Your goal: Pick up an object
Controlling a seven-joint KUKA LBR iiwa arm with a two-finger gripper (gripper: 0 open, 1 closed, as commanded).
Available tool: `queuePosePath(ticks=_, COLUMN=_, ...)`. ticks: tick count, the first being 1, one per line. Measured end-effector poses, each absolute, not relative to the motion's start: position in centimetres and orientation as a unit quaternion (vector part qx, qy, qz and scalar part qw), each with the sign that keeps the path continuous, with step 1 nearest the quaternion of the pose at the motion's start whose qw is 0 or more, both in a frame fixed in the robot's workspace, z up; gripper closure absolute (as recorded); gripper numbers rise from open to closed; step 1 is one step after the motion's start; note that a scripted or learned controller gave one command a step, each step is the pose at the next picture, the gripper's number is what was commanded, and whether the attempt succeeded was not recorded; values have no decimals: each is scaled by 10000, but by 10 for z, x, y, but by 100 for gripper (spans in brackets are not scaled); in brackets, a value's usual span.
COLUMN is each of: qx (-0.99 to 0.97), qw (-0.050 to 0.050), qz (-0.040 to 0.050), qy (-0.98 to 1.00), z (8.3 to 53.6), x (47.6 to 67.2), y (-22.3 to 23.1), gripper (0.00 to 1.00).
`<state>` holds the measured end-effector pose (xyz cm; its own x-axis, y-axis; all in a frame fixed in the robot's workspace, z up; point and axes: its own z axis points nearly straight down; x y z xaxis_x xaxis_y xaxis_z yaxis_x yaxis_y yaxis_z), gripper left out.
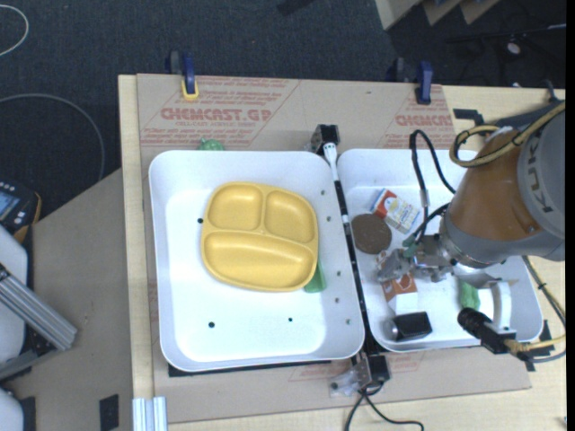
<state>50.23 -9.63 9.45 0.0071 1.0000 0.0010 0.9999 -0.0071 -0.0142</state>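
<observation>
My gripper [396, 267] is low in the right bin [359, 171], near that bin's left-middle. It hovers over or touches a red-orange packet [402, 285] that peeks out just below it. A brown round disc [370, 233] lies just up and left of the gripper. A white packet with red and blue print [396, 210] lies beyond the disc. A black block [411, 325] rests near the bin's front wall. A green object [469, 294] lies under the wrist, partly hidden by the arm.
The left bin [180, 268] holds a yellow divided plate [260, 236] with a green thing [314, 283] poking out under its right edge. A black strip [341, 214] runs along the seam between the bins. Clamps [188, 72] hold the board's far edge.
</observation>
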Motion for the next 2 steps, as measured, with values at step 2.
queuePosePath(ticks=2, qx=-7032, qw=-22, qz=-49, qy=-7110, z=189, x=538, y=-6, gripper=100)
